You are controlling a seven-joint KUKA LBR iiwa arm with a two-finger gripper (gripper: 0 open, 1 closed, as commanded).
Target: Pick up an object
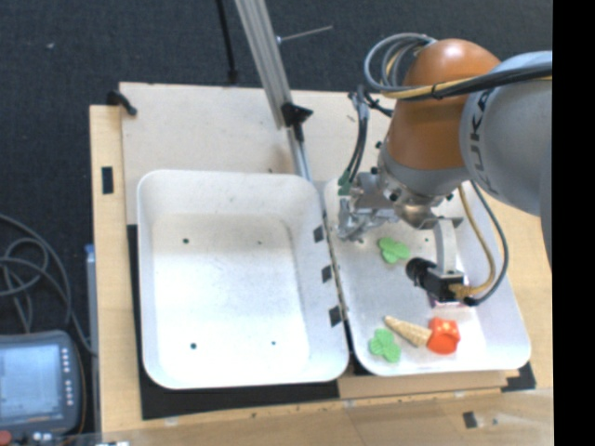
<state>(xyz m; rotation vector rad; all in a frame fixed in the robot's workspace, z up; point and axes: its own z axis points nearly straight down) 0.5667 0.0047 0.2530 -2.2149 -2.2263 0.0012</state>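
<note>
In the right bin (502, 337) lie a green piece (394, 249) near the middle, a second green piece (384, 345) at the front left, a tan cone (405, 330) and a red-orange piece (443, 335) beside it. My gripper (351, 223) hangs over the right bin's left side, just left of the upper green piece. Nothing shows between its fingers, and their spacing is too unclear to read.
The left bin (232, 277) stands beside the right one, with a few dark specks on its floor. A slanted metal pole (270, 63) rises behind the bins. The bins' shared rim (333, 286) runs close to my gripper.
</note>
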